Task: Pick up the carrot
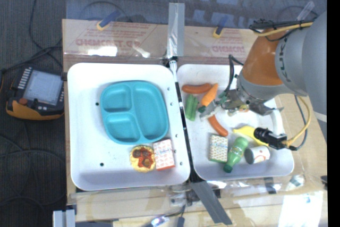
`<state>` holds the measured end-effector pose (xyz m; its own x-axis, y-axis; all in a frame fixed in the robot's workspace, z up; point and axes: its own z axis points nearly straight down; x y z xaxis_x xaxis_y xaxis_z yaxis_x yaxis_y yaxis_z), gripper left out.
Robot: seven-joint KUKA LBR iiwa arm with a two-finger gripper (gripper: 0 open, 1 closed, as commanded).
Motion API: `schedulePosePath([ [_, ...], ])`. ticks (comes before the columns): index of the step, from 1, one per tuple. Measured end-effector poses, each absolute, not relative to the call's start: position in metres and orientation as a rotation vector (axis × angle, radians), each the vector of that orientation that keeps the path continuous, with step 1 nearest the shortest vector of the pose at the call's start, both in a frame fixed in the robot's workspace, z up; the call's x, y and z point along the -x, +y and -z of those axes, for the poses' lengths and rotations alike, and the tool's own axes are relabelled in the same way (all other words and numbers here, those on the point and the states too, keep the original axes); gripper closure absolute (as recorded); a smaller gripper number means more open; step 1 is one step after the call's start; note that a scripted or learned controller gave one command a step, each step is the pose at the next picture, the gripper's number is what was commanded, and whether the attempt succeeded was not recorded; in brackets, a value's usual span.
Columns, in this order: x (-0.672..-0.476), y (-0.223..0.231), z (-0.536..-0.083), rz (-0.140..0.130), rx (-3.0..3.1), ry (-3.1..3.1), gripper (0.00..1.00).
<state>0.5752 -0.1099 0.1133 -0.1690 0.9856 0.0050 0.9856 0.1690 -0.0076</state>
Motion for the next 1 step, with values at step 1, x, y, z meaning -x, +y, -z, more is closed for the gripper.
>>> schedulePosePath([
  [1,-0.6510,-0.1113,-0.1137,-0.005,1.589,-2.710,0.00],
])
